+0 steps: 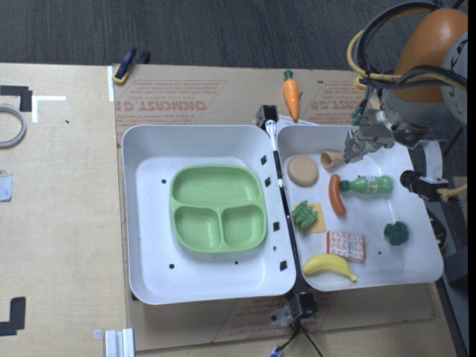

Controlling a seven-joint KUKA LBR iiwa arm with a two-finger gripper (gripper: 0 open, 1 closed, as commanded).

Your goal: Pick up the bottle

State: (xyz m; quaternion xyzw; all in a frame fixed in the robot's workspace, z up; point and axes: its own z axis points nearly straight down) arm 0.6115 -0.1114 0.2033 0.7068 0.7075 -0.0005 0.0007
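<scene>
Bottle [367,185] lies flat, long axis left-right, just below claw [355,149] in frame; claw's state: cannot tell.

You are looking at a robot lab: an arm [435,47] with looped cables works over a plywood counter [59,222] that has black tape marks [16,95], cardboard [178,99] under two white bins [137,222], toy food such as a plastic banana [329,266], and grey carpet [186,13] beyond.
</scene>
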